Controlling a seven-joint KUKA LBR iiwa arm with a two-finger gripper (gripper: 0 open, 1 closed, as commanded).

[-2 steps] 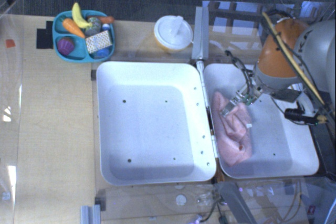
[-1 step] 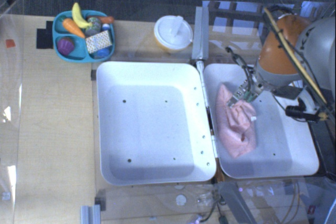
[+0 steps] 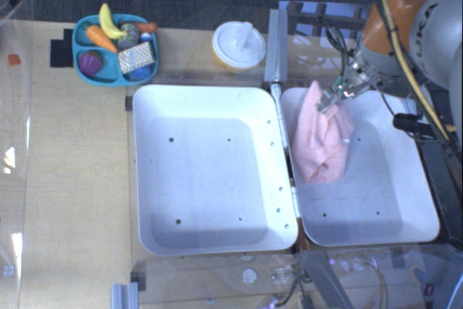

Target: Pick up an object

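Jaws (image 3: 334, 99) pinch top of pink cloth (image 3: 322, 145), partly lifted in right bin (image 3: 405, 228); full lift-off remains.

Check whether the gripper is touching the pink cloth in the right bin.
Touching. In the camera view the gripper sits against the upper edge of the pink cloth, which hangs bunched below it with no gap between them.
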